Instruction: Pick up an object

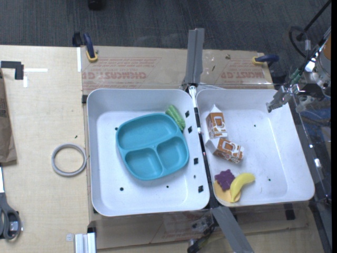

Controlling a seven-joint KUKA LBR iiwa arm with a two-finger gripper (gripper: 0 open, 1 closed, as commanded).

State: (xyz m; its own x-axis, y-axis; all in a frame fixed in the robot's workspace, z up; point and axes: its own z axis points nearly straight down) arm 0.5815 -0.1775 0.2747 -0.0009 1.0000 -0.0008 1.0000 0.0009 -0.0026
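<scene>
Banana (241,185) at right bin's front — jaws (276,102) well apart; far corner.

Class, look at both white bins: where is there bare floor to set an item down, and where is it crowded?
Right bin: bare floor right of the two cartons and the banana; its left edge is crowded. Left bin: the blue tray fills the middle, leaving bare strips along the left wall and front.

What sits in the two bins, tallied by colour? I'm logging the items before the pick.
Blue: 1, divided plate
Green: 1, leafy item
Orange-and-white: 2, cartons
Purple: 1, grapes
Yellow: 1, banana
Total: 6
</scene>
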